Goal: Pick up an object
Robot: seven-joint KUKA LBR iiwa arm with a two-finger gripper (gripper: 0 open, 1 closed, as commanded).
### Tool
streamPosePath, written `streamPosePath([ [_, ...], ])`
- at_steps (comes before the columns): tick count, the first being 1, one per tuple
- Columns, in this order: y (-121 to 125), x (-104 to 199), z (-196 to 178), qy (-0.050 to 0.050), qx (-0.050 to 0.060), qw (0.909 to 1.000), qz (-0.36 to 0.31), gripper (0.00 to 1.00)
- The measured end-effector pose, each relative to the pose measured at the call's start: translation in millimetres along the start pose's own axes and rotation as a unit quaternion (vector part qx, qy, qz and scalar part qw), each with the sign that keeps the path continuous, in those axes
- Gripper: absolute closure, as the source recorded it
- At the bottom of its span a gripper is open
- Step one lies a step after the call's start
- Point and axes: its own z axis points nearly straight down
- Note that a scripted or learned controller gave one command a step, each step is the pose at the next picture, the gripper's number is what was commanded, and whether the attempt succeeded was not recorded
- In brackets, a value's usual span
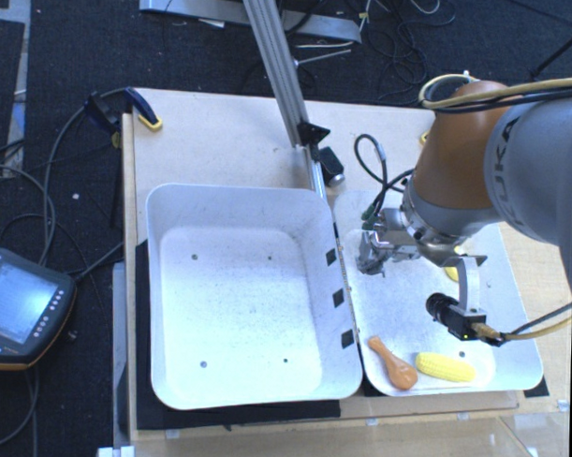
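The grey arm enters from the frame's right edge, its orange band in the upper right; the wrist bends down toward centre-right; the pincer hangs low there, pointing downward.

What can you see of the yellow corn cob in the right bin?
The corn cob is a small yellow piece, plastic-looking with a bumpy kernel surface. It lies flat on its side near the right bin's front edge, long axis roughly across the view. An orange spoon-shaped toy lies just left of it. The gripper is well away from it.

Yellow corn cob, orange-tan spoon, speckled white bins, grey-and-orange arm.
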Motion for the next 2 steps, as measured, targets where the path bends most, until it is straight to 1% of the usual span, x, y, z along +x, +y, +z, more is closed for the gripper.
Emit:
streamPosePath([
  [1,10.9,41.8,-1.3,0.0,0.0,1.0,0.001,1.0],
  [2,21.3,94.7,-13.8,0.0,0.0,1.0,0.0,1.0],
])
